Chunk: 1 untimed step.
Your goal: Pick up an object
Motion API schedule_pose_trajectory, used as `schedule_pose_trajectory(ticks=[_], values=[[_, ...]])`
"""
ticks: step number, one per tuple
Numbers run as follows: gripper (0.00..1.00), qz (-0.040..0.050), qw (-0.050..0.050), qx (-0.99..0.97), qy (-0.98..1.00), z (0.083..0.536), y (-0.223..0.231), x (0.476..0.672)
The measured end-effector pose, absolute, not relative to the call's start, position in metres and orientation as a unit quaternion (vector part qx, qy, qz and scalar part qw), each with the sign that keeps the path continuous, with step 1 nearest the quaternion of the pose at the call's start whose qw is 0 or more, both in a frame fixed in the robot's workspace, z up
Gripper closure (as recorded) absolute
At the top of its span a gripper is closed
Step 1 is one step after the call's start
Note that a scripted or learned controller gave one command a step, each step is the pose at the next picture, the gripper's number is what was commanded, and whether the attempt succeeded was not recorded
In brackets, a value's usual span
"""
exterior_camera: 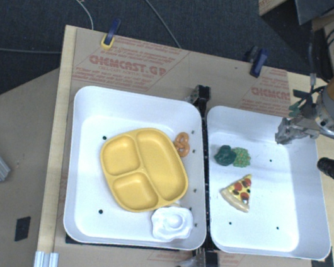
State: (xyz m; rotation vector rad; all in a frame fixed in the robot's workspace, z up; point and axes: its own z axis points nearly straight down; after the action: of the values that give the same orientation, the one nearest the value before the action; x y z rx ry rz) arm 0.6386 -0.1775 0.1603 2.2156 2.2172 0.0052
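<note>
Pizza slice [238, 192], a toy one, lies flat in the right bin [284, 233], near its middle. Its long axis runs on a slant: the tip points toward the far right, the pale crust edge faces the near left. Just beyond it, toward the bin's far left, sits a green broccoli piece [233, 156], apart from the slice.

The end effector [285, 133] hangs over the far right corner of the right bin, well apart from both toys; whether it is released or clenched cannot be told at this size.

The left bin [84, 147] holds a yellow divided plate [143, 168] with three compartments, a small brown pretzel-like toy [182, 143] at its far right edge, and a white lumpy item [172, 222] touching its near right edge.

The brown board [165, 69] on the worktop beneath the bins bears red lettering that reads "CHEMCAST GP", repeated partly behind the right bin. Two clamps, one yellow and blue [111, 33], one blue [257, 61], grip its far edge.
</note>
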Motion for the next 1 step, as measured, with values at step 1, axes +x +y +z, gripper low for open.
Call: schedule_pose_trajectory(ticks=[1], values=[[1.0,0.0015,0.003,0.707,0.708,0.2142,-0.1785,0.6501]])
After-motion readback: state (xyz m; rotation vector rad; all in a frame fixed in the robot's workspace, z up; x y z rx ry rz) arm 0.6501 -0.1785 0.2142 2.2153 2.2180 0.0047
